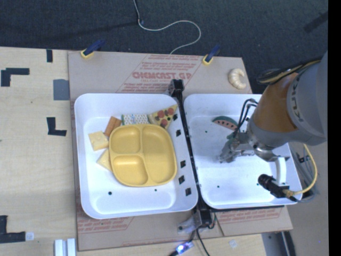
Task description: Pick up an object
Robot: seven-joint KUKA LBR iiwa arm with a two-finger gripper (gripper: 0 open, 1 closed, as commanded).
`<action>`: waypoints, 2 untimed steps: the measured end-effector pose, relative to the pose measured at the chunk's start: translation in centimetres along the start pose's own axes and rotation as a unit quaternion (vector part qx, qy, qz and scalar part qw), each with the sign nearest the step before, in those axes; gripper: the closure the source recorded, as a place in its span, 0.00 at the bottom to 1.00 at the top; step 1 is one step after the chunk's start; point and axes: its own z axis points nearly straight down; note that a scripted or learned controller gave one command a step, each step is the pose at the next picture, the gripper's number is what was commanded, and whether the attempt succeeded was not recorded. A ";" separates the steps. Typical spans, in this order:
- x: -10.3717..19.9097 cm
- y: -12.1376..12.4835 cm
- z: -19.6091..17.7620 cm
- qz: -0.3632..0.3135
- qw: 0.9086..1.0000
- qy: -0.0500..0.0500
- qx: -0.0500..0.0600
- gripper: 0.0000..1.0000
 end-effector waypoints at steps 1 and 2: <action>0.2 -0.1 -4.2 0.000 1.000 -0.001 -0.003 1.00; 0.0 0.4 -10.4 0.000 1.000 -0.001 -0.004 1.00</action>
